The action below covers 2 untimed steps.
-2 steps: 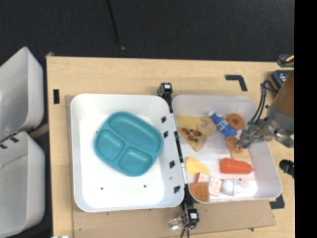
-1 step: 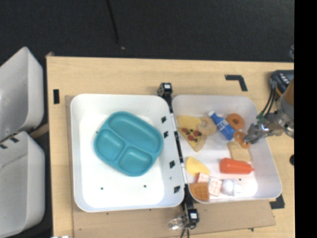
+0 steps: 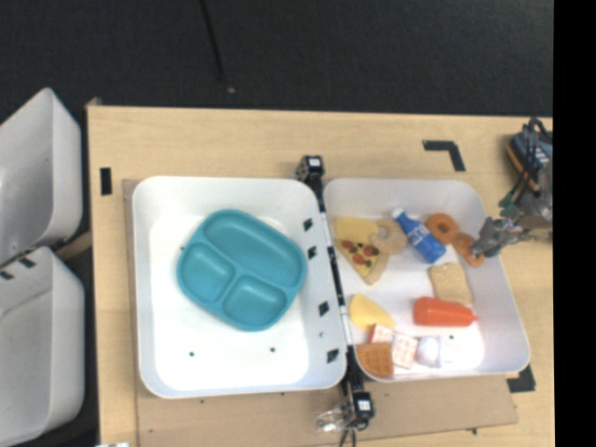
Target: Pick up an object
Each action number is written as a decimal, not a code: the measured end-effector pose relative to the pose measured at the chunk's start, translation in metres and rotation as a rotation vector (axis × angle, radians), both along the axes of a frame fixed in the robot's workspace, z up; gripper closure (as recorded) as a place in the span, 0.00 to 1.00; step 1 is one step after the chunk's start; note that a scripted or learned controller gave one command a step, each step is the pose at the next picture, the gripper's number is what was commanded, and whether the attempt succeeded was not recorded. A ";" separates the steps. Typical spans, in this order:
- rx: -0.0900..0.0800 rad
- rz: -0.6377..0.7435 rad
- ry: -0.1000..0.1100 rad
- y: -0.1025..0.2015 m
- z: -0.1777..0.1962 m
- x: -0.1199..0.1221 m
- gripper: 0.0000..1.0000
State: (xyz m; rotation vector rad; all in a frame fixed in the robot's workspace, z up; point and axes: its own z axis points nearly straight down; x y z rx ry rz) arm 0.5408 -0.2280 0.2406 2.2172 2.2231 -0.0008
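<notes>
Nearest my lens, the orange carrot-shaped plastic toy [image 3: 444,313] lies below-left of the claw [image 3: 486,242], long axis crosswise, while the brown ring doughnut [image 3: 441,226] sits just left; claw state I cannot tell.

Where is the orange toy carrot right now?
The orange toy carrot lies in the right white bin, toward its near right side, just below the tan cracker and right of the yellow wedge.
</notes>
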 end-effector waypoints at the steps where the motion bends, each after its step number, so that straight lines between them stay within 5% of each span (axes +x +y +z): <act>1: 0.002 0.003 0.004 0.052 -0.012 0.005 1.00; 2: 0.004 0.006 0.005 0.110 -0.005 0.013 1.00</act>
